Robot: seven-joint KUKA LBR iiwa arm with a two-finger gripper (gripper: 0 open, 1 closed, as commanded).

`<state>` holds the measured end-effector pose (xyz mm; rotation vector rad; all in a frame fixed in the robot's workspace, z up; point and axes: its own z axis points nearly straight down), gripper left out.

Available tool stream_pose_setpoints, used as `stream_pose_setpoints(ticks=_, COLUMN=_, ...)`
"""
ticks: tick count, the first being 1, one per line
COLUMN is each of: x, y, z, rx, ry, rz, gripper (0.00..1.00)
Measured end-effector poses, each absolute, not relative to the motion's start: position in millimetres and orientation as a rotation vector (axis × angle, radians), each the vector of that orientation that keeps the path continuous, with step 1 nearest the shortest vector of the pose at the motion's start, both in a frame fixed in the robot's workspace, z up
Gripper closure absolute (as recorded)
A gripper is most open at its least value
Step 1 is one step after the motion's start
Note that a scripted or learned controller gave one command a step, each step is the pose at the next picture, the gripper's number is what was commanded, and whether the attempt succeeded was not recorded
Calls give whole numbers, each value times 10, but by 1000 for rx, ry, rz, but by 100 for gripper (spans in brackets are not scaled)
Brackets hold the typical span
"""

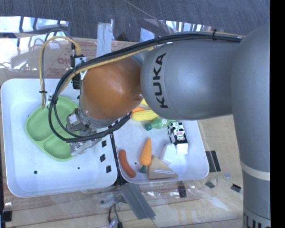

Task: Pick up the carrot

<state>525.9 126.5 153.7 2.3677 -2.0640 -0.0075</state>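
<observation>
Carrot (146, 152): lying untouched in right bin (199, 148)
Gripper (83, 144): over left bin (14, 127), hold undeterminable
Progress: pickup not yet made

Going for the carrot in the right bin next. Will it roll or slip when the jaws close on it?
The carrot looks like smooth, glossy toy plastic, so it is probably stiff, light, and possibly slippery. Its rounded, tapered body may roll or squirt toward the narrow end if pinched off-centre. It lies close to the wedge-shaped toy and the sausage, so a nudge could shove it against them.
</observation>
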Motion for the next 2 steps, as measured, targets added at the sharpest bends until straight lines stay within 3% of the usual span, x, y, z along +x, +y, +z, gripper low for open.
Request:
stream_pose_setpoints(ticks=1, x=5477, y=686, z=2816, rx=2472, ry=-1950, rz=16, gripper=100)
stream_pose_setpoints(ticks=2, x=6110, y=108, z=3807, rx=2651, ry=-1691, rz=4, gripper=100)
